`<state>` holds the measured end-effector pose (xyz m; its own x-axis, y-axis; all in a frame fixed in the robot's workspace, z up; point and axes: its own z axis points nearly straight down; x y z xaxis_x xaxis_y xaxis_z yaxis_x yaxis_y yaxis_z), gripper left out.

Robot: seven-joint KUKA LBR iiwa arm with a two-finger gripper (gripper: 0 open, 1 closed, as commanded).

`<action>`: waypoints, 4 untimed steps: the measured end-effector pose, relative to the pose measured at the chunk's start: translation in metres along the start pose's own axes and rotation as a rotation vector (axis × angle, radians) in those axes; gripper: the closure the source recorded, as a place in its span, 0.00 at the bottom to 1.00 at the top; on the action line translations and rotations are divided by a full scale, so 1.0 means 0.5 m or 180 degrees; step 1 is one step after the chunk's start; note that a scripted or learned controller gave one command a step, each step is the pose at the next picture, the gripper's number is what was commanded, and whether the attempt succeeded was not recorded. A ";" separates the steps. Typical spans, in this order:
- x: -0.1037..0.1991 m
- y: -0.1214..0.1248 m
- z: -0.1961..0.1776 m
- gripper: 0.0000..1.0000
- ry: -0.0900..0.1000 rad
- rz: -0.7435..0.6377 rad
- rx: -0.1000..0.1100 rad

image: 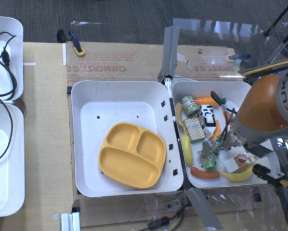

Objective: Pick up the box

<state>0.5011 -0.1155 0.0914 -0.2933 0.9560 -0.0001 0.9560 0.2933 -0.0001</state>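
The arm [264,107] reaches into the right bin [245,86]. The left bin [86,93] has a yellow plate [132,154]. The box [194,129] lies in the right bin, between two bananas [186,148] and a carrot [216,131]. The gripper [220,146] sits low, near the box but apart from it. I cannot tell its grip. Toys are packed close, so it may grab the wrong one.

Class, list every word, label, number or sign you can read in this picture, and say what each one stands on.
Red print on the cardboard sheet behind the bins: it appears upside down and mirrored, too blurred to read for sure.
Small box in the right bin: patterned label, too small to read.
White packet near the banana: picture, no readable words.
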 end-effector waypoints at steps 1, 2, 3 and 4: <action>0.038 -0.029 0.001 0.00 0.0004 -0.0028 0.0007; -0.033 0.068 0.000 0.00 -0.0001 0.0031 0.0002; -0.037 0.214 0.001 0.00 0.0002 0.0938 0.0021; -0.030 -0.050 -0.006 0.00 -0.0016 0.1439 -0.0040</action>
<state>0.4816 -0.1372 0.0945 0.1537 0.9881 -0.0021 0.9880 -0.1537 0.0131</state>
